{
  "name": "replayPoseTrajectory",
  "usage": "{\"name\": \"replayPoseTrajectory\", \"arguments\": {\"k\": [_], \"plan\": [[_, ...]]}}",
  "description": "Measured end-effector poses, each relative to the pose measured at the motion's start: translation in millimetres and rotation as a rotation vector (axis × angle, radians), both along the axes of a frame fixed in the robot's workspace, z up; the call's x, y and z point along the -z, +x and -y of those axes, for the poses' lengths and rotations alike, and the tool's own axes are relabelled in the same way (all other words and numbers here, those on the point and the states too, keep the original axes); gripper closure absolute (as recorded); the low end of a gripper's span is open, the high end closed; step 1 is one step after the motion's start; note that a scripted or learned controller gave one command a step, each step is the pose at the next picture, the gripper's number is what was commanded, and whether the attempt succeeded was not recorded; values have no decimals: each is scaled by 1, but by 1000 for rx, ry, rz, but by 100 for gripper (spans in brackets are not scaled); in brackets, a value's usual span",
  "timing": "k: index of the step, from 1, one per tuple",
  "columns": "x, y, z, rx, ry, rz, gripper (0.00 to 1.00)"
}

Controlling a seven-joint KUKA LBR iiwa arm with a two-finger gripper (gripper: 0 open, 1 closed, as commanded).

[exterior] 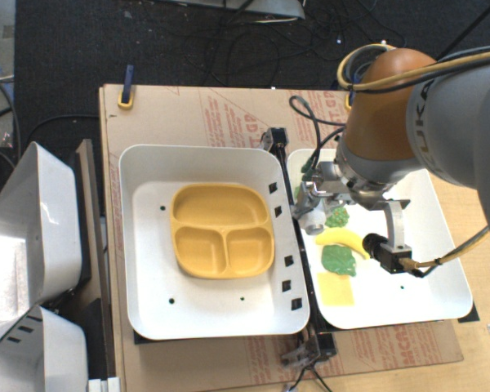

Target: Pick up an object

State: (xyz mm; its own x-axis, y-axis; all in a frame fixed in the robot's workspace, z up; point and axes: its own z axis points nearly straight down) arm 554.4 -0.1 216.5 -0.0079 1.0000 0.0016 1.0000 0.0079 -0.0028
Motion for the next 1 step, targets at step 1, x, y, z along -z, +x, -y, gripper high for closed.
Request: {"name": "replayPoseTrajectory", "arguments": {"k": [1], "plan": [[-14,-17,-52,-1,1,2,100]]}}
